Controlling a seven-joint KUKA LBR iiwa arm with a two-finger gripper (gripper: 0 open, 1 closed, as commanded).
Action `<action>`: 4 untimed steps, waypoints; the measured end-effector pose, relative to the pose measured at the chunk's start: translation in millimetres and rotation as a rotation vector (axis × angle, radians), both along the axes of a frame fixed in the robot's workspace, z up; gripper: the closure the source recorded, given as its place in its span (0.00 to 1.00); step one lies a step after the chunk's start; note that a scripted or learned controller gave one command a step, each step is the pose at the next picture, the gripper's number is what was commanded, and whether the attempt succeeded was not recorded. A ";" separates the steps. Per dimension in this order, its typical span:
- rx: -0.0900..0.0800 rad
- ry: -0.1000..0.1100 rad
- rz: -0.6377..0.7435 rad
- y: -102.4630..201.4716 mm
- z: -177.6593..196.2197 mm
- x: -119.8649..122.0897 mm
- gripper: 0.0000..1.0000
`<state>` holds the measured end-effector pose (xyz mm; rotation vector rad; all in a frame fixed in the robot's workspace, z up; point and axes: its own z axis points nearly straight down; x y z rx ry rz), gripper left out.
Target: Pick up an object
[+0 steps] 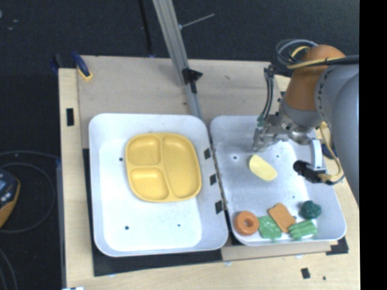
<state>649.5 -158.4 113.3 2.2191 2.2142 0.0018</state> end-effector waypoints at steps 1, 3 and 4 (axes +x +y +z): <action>0.002 -0.002 0.004 -2.5 48.3 9.7 1.00; 0.001 -0.004 0.006 -3.1 160.6 12.0 1.00; 0.004 0.005 0.009 55.8 152.8 1.1 1.00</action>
